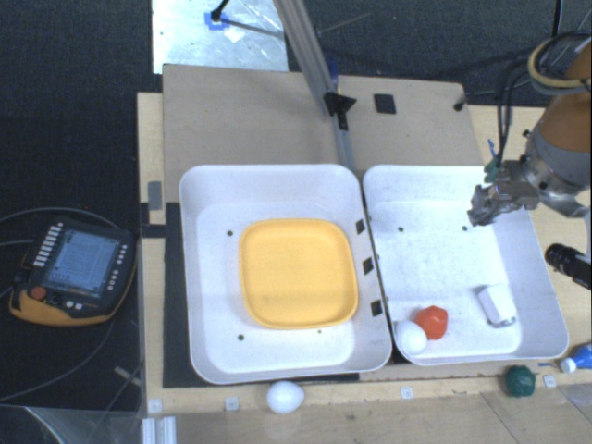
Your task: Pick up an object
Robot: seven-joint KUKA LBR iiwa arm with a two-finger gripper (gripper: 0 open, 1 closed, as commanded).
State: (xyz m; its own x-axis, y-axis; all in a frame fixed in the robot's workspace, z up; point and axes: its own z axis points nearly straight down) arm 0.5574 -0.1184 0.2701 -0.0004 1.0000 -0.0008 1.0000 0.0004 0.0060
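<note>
While your tool [483, 209] hovers over the right bin [444, 248], grip state unreadable, that bin holds a red ball [431, 321], white ball [411, 338] and white block [495, 304]; the left bin [208, 248] holds a yellow plate [298, 272].

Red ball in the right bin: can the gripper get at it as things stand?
Probably yes. The red ball lies uncovered near the bin's front edge; the gripper hangs above the same bin. A white ball touching it may crowd the grasp.
</note>
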